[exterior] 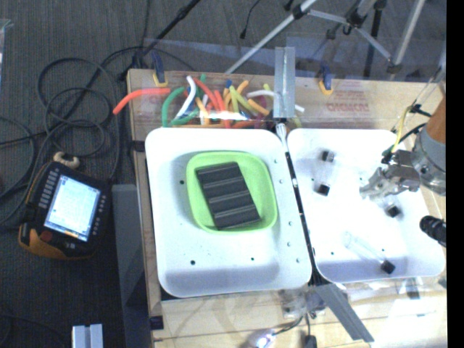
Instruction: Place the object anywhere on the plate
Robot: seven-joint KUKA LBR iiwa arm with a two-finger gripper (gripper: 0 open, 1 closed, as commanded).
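Note:
A green plate lies in the left bin. On the plate rests a dark grey ribbed block, lying flat and turned slightly off square. My gripper hangs over the right bin, well away from the plate, near that bin's right side. A small black piece lies on the bin floor just below and to the right of the gripper, apart from it.
More small black pieces are scattered in the right bin, along with a clear piece. Coloured cables are bundled behind the left bin. A metal post stands behind the divider between the bins.

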